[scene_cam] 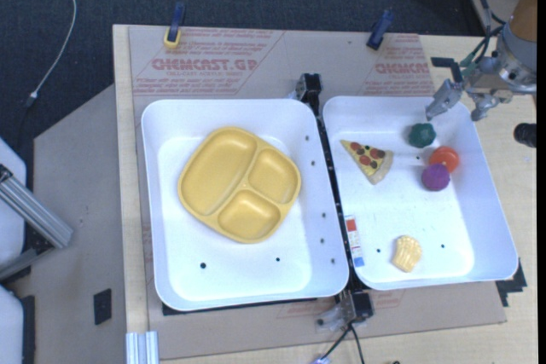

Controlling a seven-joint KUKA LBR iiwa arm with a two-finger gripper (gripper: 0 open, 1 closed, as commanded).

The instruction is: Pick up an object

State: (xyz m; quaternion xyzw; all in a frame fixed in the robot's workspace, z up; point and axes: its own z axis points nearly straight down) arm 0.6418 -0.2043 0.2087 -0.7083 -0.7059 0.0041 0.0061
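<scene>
The right bin (478, 226) holds a pizza slice (369, 158), a dark green ball (421, 134), an orange-red ball (444, 157), a purple ball (436, 177) and a pale yellow ridged piece (408, 253). My gripper (461, 102) hangs over the bin's far right corner, up and to the right of the green ball. Its two grey fingers are spread apart with nothing between them.
The left bin (171, 260) holds a yellow divided plate (240, 183). A black clamp (309, 86) sits at the far end of the seam between the bins. Blue clips (380, 28) pin the cardboard sheet at the back. A small label (352, 238) lies at the right bin's left wall.
</scene>
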